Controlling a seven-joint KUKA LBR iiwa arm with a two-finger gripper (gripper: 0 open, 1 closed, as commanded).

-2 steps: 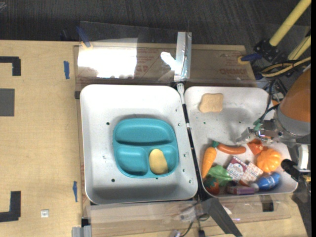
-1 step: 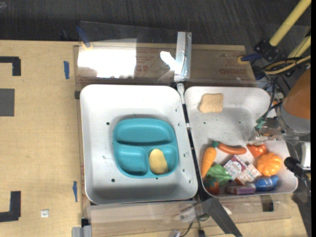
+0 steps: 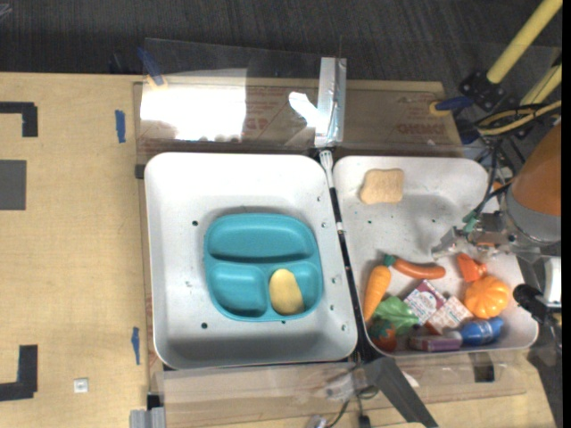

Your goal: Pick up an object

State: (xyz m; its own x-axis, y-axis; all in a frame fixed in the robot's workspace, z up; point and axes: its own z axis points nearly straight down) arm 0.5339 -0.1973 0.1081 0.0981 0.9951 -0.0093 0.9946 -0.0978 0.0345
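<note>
approach seems the step in hand: tool [image 3: 459, 236], fingers too blurred to tell their state, hovers at 3 o'clock of the right bin [image 3: 419, 185] above a toy sausage [image 3: 417, 268], and must next descend to grasp.

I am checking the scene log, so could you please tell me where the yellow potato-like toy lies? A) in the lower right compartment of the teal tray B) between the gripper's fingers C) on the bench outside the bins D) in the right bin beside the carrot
A: the yellow potato-like toy lies in the lower right compartment of the teal tray, which sits in the left bin.
</note>
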